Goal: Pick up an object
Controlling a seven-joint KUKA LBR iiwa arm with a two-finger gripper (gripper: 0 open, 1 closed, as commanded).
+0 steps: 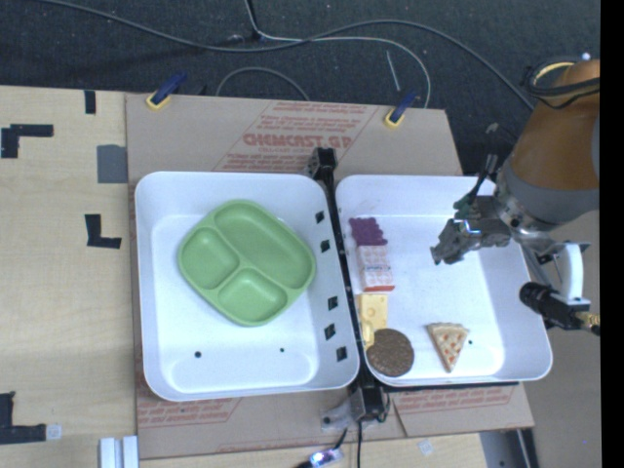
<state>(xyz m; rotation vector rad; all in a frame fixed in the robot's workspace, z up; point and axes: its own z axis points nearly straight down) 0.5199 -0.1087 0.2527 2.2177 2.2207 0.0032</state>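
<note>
Positioned over the right bin [507, 359], the hand [450, 249] is seen above the bare white floor of that bin's right half, reached in from the right on the grey arm [546, 178] with its orange band. Nothing is seen between its dark fingers, and whether they are spread or closed cannot be told from this view. No object is touched by the hand.

Along the left wall of the right bin a column of toy food items is laid out. At the top a purple bunch of grapes [366, 230] is found; just below it a pink-and-white wafer-like piece [376, 268] is placed, then a yellow cheese block [372, 312], and at the bottom a round brown cookie [391, 352]. To the right of the cookie, near the bin's front wall, a pizza slice [448, 343] is set, well apart from the hand and lower in the view.

In the left bin [156, 291] a green divided plate [247, 260] is held, turned at a slant. Both bins are carried on a cardboard sheet [292, 135] laid on the tabletop [58, 291], and black cables [292, 37] are seen running across the dark floor beyond.
</note>
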